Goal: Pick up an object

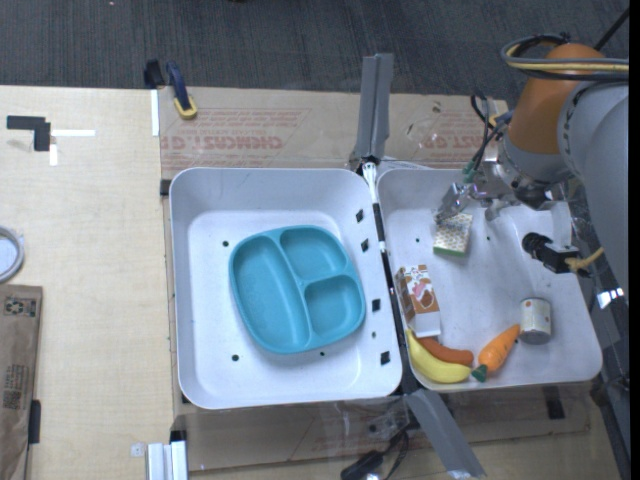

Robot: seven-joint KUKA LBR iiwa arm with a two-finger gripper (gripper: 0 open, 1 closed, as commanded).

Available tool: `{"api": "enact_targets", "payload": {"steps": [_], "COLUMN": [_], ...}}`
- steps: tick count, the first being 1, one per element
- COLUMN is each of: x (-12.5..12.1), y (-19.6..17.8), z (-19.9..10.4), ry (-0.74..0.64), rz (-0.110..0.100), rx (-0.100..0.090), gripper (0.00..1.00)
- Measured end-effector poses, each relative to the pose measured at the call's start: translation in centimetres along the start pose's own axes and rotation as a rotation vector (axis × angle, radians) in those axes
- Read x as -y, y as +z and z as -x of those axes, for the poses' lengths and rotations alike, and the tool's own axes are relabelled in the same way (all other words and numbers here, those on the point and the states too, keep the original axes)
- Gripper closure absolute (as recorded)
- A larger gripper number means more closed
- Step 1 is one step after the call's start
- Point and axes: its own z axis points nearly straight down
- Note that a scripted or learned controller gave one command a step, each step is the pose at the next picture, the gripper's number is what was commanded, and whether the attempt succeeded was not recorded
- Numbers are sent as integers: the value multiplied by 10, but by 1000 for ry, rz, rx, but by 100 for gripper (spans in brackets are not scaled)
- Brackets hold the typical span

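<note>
Green-and-white, a small sponge-like block (453, 235) sits directly under the gripper (457, 205), its top edge touching or just below the metal fingertips; whether it is pinched between them or merely beneath them cannot be told. The jaws point down into the right bin (500, 368), and their spread is too small and cluttered with cables to make out.

Nearer the camera from the jaws and slightly left lies one brown-and-white carton (419, 300), flat on the bin floor. Beyond it, at the near rim, one banana (436, 362) curves beside one orange-red sausage-shaped piece (447, 352), which rests against it. One carrot (497, 349) lies tilted to the right of those, and one small grey can (535, 320) lies on its side just past the carrot's tip, well apart from the jaws.

Across the divider to the left of the jaws, the left bin (200, 268) holds one blue three-compartment plate (296, 288).

The arm's grey body and orange band (550, 98) are cut off at the right edge, and the wrist hides part of the right bin's far corner.
</note>
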Motion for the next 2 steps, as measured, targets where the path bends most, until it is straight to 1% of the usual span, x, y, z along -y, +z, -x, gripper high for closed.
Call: {"api": "enact_targets", "payload": {"steps": [1,2], "x": [-2,40], "y": [1,2], "z": [-47,-42], "ry": [-164,-95], "rz": [-2,-4], "rx": [-1,-1], "gripper": [0,0]}}
